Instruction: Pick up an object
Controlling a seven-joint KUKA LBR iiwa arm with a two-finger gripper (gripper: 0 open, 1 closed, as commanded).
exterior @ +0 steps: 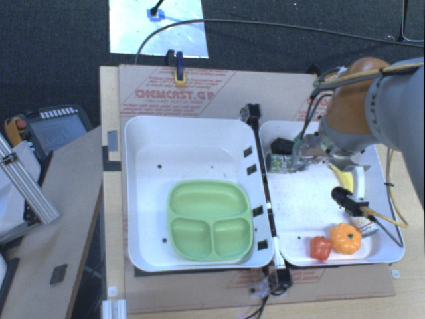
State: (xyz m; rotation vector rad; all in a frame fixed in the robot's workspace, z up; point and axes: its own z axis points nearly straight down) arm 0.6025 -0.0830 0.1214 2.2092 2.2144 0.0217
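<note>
Fingers (300,159) of the grey arm's two-finger gripper (302,164) reach down into the far left corner of the right shallow white bin (295,205); whether they are parted or closed cannot be told from this slant. Just beside their tips, on the side toward the divider, lies a small greenish, partly clear object (279,163), too blurred to name and not visibly between them. Nearer the arm rests a yellow banana-like piece (343,177). At that bin's near edge sit a small orange pumpkin (346,238) and a red pepper (320,247), touching. The left shallow white bin (143,178) holds a light green three-compartment plastic plate (210,219).
</note>
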